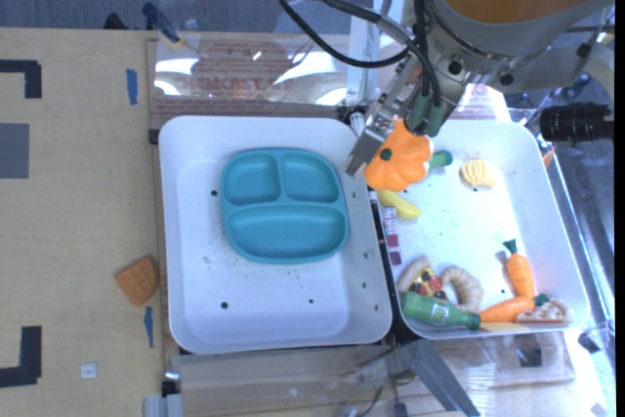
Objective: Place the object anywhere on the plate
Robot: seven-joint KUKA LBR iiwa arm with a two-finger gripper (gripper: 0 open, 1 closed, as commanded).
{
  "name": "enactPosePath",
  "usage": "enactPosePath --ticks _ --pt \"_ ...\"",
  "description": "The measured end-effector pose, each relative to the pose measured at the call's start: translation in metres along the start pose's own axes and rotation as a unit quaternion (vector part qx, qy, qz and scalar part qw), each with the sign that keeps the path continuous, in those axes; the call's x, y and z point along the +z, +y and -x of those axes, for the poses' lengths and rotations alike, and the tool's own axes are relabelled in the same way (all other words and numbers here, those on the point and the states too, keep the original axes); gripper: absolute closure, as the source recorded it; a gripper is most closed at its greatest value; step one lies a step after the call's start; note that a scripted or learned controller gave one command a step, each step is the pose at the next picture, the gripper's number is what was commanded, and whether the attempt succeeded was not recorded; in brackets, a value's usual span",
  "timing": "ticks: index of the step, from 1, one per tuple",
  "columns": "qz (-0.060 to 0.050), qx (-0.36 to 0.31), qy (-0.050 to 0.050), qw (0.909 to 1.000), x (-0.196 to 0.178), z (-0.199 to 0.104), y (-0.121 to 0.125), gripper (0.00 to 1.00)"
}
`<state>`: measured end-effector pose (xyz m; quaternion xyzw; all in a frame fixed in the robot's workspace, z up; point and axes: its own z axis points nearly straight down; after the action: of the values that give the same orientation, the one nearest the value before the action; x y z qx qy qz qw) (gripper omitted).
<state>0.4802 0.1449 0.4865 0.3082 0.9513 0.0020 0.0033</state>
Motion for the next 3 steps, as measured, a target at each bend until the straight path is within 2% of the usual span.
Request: enactPosePath --ticks 1,2,3 --pt "-0.005 0.057 0.004 0.9983 0.042 -0.021 0.068 1.00" --pt "-0.003 0.058 0.002 0.9983 0.039 -0.020 0.067 0.00" --pt "-0.001 -0.020 -0.001 0.9998 0.008 0.085 0.059 0.00"
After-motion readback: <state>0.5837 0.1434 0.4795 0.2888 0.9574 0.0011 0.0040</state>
